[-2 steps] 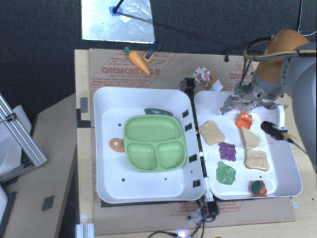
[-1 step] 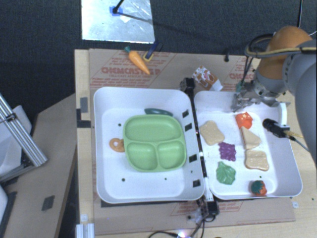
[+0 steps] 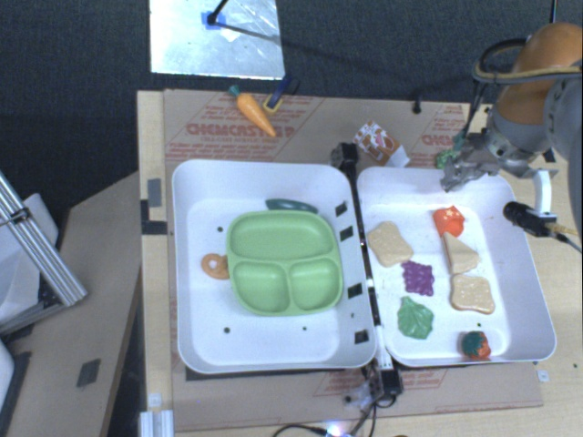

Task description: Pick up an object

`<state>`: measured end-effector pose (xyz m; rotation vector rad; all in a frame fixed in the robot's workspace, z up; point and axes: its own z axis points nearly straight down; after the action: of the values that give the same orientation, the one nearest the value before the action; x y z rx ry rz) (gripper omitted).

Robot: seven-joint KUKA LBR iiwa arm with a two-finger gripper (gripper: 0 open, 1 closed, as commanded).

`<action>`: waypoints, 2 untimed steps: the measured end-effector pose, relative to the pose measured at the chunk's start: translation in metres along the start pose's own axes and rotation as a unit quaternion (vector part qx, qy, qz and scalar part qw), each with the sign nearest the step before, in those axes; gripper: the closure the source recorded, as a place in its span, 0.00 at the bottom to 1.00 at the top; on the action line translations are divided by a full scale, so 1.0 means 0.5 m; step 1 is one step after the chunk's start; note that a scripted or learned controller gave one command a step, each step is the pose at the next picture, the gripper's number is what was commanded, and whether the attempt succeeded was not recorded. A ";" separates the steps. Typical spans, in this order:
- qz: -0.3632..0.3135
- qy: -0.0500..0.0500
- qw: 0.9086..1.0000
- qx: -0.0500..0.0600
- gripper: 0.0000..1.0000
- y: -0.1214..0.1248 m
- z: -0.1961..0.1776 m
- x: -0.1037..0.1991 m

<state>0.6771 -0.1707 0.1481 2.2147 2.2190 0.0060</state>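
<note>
I see a light green tray [image 3: 282, 260] in the white left bin [image 3: 196, 208], purple grapes [image 3: 419, 278], an orange carrot [image 3: 255, 114].

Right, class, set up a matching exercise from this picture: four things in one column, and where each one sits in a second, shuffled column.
Things:
1. green divided plate
2. purple grapes
3. toy carrot
4. small pretzel

Places:
A. on the cardboard behind the bins
B. in the left bin, beside the plate's left edge
C. in the middle of the left bin
D. in the right bin, among the bread slices

Pairs: 1-C, 2-D, 3-A, 4-B
</note>
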 end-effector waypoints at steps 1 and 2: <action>0.000 0.000 1.000 -0.001 1.00 0.016 -0.113 -0.017; -0.001 0.001 1.000 0.001 1.00 0.018 -0.156 -0.017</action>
<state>0.6856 -0.1791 0.2260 2.2142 2.2235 0.0041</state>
